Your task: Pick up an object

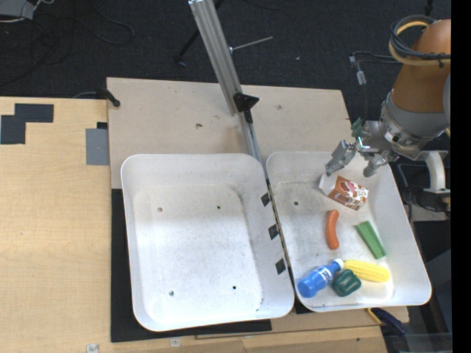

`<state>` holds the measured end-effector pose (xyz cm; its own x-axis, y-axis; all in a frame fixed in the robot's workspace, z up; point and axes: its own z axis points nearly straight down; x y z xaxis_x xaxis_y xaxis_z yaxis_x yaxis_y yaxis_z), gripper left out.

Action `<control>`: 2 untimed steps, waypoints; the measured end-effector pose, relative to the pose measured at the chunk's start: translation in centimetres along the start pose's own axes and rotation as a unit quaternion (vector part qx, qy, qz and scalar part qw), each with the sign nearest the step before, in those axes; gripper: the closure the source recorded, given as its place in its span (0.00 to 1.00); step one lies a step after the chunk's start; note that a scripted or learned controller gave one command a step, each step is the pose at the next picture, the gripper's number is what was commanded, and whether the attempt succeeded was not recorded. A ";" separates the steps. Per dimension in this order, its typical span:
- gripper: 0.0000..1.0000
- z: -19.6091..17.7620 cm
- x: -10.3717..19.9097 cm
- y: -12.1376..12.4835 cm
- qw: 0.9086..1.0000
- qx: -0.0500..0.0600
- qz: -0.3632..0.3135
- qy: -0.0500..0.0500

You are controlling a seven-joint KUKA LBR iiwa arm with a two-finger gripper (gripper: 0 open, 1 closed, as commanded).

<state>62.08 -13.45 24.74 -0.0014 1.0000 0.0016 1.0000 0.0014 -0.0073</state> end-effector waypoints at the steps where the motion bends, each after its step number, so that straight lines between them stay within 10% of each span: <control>1: 0.00 -0.3 0.0 0.1 1.000 -0.002 0.000 0.000; 2: 0.00 6.1 -0.3 -0.2 1.000 0.001 0.001 0.000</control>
<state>61.80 -13.73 18.62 0.0001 1.0000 0.0017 1.0000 -0.0001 -0.0092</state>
